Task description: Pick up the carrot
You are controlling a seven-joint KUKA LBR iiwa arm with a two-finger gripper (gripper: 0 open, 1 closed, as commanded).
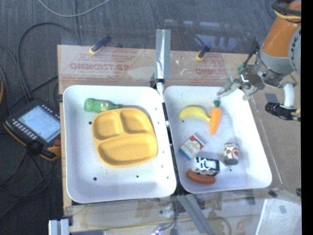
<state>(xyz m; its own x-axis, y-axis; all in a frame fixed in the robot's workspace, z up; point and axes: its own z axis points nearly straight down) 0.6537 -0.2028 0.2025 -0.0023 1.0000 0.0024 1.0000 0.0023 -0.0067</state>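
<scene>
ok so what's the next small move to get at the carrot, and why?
Probably bring the two-finger gripper down and toward the left of the view, over the orange carrot. The gripper sits above the right white bin's upper edge, up and right of the carrot, with nothing between its open fingers. The yellow banana lies right against the carrot's left side, so approach from the free right side.

carrot [214, 121] in right bin [259, 146] | banana [193, 112] touching its left
</scene>
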